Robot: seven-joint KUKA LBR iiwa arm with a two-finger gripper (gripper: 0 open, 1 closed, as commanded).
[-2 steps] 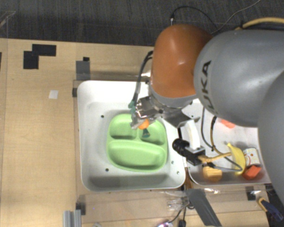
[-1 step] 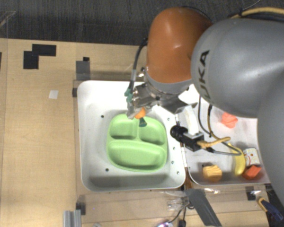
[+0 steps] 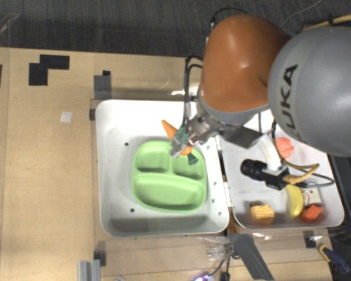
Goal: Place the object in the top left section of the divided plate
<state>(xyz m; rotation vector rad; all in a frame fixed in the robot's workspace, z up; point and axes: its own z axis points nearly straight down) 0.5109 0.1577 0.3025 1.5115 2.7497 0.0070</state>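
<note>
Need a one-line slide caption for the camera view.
KUKA gripper holds a toy carrot over the green divided plate's upper right section, in the left white bin.

right bin (image 3: 332, 199): banana (image 3: 294, 199) | yellow block, maybe corn (image 3: 261, 213) | orange-red piece (image 3: 311, 213) beside banana | pink piece (image 3: 285, 147)

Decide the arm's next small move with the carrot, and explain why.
Probably a short shift toward the view's left before letting go. The gripper holds the carrot by the top right section of the plate; the top left section lies beside it, bare.
</note>
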